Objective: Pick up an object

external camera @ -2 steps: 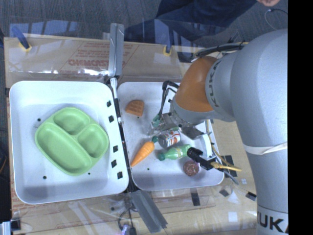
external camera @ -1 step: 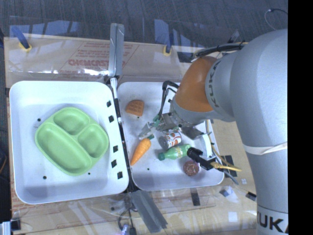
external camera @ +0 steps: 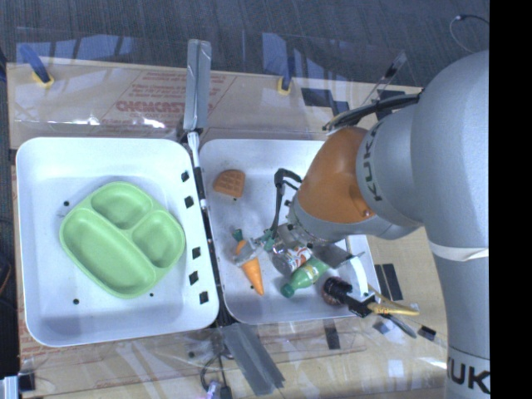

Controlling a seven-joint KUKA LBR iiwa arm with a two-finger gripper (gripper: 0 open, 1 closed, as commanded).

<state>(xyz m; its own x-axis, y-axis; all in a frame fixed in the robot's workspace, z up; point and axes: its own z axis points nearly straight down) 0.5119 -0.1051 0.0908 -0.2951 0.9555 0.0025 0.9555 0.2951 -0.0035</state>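
Two bins, and the gripper (external camera: 285,252) sits low in the right bin (external camera: 249,152), close by the green bottle (external camera: 301,278) and orange carrot (external camera: 253,276); its grip cannot be told.

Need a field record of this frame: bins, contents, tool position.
left bin: holds a green divided plate
right bin: brown bread-like piece at the far side; orange carrot and green bottle at the near side
tool: low over the right bin, between carrot and bottle
grasp: cannot tell
arm: reaches in from the right
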